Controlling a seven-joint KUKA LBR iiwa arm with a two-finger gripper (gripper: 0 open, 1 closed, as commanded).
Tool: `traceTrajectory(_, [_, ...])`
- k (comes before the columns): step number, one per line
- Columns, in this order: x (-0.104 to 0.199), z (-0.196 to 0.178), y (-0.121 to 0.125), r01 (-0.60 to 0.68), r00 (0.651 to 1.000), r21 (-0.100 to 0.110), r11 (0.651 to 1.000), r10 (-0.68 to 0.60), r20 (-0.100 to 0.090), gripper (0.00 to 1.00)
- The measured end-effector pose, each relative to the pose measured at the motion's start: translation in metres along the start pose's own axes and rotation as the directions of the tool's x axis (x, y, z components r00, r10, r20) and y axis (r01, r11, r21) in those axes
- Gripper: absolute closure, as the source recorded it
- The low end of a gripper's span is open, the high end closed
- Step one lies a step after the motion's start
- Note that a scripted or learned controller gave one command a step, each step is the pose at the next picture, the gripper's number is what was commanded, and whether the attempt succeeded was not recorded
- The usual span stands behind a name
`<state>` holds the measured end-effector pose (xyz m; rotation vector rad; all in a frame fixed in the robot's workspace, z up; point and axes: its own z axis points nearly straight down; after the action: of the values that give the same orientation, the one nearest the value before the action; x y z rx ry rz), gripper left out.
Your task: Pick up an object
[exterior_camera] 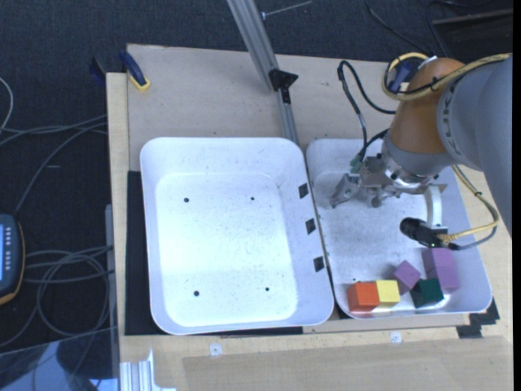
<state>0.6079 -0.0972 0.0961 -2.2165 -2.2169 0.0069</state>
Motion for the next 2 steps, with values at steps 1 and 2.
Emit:
traceTrajectory(1, [0.0, -0.015, 0.003, 0.001, 1.0, -0.009, 1.0, -0.001, 0.0, 1.0])
traceTrajectory(2, [0.01, -0.066, 0.0, 0.002, 1.0, -0.014, 1.0, -0.002, 0.002, 1.0])
